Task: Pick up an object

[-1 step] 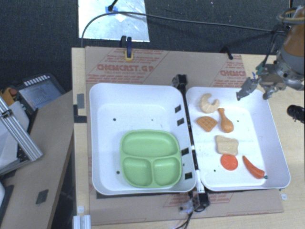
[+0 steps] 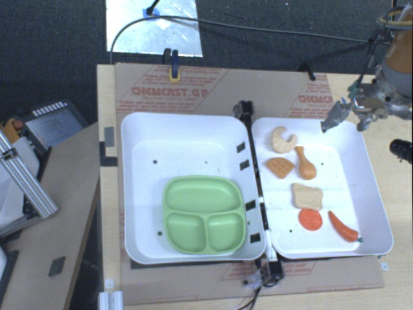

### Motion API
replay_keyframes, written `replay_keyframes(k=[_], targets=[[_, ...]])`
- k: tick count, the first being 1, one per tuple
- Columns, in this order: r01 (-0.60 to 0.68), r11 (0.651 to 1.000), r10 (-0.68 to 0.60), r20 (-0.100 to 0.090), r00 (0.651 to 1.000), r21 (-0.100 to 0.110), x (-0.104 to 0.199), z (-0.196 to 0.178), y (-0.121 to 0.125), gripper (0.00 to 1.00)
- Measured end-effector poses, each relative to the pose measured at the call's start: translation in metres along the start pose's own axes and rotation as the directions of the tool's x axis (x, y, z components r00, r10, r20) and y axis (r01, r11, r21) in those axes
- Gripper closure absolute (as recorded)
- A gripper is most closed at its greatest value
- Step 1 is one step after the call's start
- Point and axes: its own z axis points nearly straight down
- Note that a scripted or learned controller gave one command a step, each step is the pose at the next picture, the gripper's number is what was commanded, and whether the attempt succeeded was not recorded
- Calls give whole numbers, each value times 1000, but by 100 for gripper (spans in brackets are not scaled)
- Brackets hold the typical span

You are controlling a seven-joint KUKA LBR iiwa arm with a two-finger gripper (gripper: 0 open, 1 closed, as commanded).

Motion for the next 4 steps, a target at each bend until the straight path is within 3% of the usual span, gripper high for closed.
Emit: replay_keyframes(k=[3,4], targets=[[-2,1000,2,-1,1000,4,-16,158,-4,0],[0,1000,0,1,1000,-3,-16,144,-2,100]])
